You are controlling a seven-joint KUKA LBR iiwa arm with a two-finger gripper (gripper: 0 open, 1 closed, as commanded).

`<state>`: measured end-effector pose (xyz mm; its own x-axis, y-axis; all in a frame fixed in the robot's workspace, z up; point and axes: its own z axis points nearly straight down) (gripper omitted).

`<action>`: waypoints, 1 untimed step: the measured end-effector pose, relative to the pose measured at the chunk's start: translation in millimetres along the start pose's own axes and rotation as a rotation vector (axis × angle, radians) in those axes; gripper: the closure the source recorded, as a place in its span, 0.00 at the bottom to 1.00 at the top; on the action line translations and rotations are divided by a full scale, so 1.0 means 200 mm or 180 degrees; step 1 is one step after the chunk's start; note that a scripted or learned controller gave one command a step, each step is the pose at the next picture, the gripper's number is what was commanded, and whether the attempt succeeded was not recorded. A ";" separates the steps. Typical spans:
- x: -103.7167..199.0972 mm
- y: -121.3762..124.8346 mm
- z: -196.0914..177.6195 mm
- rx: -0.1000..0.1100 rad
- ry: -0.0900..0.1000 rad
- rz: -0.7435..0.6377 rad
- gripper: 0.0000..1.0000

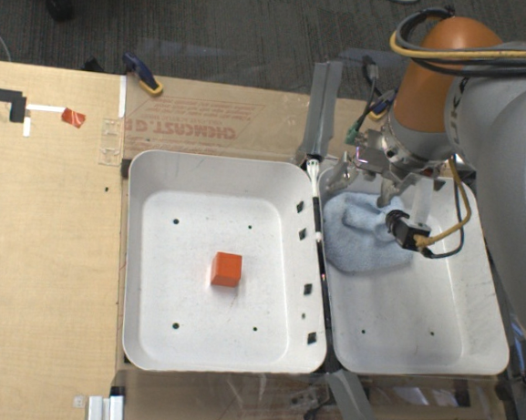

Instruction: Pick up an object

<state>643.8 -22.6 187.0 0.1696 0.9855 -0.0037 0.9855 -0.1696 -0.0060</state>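
Beneath the orange-banded wrist, the two-finger gripper [383, 199] is pressing down at the far end of the right-hand shallow white bin [434, 343], directly on a crumpled pale blue-grey cloth [359, 239]; whether it is gripping anything, I cannot tell. Well off to its side, a small orange-red cube [227, 269] is sitting mid-floor in the left-hand white bin [150, 240]. Judging by this, the grasp on the cloth is underway, calling next for a firm pinch and a straight lift.

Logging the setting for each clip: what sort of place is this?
Probably a robotics lab or test cell. A grey arm with exposed cables works over two white bins on a plywood and cardboard bench, holding test items: an orange block and a blue cloth.
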 end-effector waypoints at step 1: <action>-0.13 -0.34 0.00 0.0007 0.0004 0.0422 0.00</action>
<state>571.7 -35.6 187.5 0.2983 0.9545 -0.0035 0.9544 -0.2984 -0.0077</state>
